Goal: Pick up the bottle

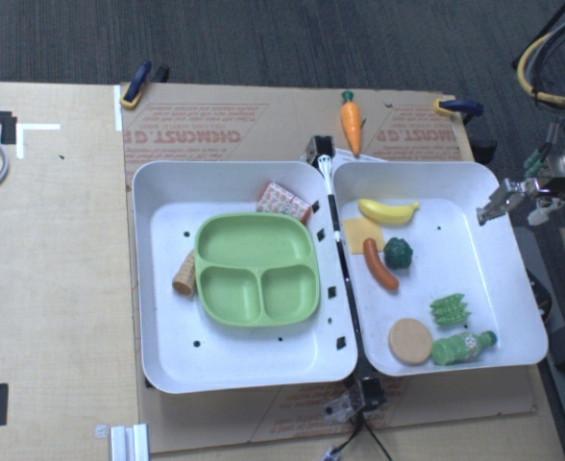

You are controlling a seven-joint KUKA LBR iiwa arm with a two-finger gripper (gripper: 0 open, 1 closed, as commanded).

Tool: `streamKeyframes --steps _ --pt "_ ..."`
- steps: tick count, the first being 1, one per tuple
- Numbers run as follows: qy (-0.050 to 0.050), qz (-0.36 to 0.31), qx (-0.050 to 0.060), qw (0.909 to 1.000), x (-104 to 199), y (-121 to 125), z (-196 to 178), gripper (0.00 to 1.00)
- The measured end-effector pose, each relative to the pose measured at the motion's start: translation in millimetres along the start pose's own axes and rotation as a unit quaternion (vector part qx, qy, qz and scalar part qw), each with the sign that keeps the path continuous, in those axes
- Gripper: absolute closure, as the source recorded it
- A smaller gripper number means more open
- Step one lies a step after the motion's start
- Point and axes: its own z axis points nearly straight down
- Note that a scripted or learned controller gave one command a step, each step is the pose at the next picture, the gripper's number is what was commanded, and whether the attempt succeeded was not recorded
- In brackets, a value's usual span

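Observation:
The bottle [463, 346] is small and green with a pale label. It lies on its side in the front right corner of the right bin [499, 286], beside a round tan disc [410, 341]. My gripper [495, 205] hangs over the right bin's far right rim, well behind the bottle and apart from it. Nothing shows in its grasp.
The right bin also holds a banana [388, 210], a yellow slice [359, 233], a sausage [380, 264], broccoli [397, 253] and green pea pods [448, 307]. The left bin [158, 257] holds a green divided plate [258, 268], a cone [184, 275] and a patterned packet [282, 200]. A carrot [350, 123] lies behind the bins.

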Motion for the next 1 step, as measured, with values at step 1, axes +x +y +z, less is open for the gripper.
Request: streamKeyframes --steps 1 --pt "-0.001 -0.001 0.000 1.0000 -0.2 0.5 -9.5 1.00"
